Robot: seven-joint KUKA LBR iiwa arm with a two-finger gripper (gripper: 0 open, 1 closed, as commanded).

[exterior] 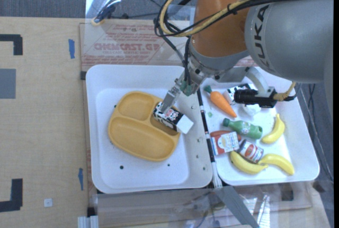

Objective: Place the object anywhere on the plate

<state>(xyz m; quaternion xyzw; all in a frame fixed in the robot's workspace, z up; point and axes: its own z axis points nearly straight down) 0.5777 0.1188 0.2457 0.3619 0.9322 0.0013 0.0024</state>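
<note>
You can't read the carton [170, 115] print, too small. Arm [275, 26] runs off top/right edge and hides part of right bin [310, 166].

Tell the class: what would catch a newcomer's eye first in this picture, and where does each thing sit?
The big grey and orange arm fills the upper right, reaching down to the left bin. There, a yellow divided plate lies in the middle, with a small black-and-white carton at its right edge, just under the gripper. The right bin holds bright food: a carrot, a green bottle and two bananas.
</note>
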